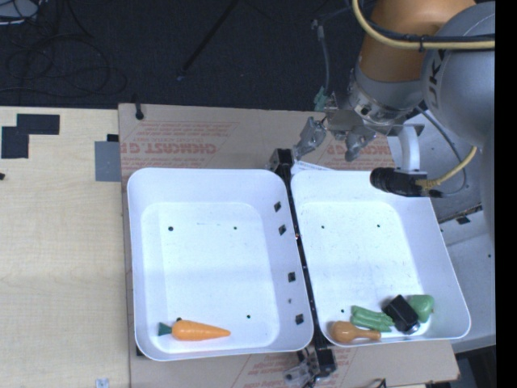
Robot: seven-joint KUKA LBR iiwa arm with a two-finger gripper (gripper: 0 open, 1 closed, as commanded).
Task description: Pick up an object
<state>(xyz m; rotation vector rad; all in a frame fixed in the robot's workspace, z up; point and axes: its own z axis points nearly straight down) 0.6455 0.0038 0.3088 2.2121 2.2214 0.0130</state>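
Gripper hangs upper centre-right, above right bin far rim; jaws spread, nothing between. Your candidates: carrot lower left; toy cluster lower right, crowded against wall.

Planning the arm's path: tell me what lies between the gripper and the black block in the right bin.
In the camera view, just bare white floor of the right bin lies between the gripper and the black block.

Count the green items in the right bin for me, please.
2. A long green pod lies near the front edge, and a rounder green piece sits toward the front right corner, partly behind the black block, which may hide more.
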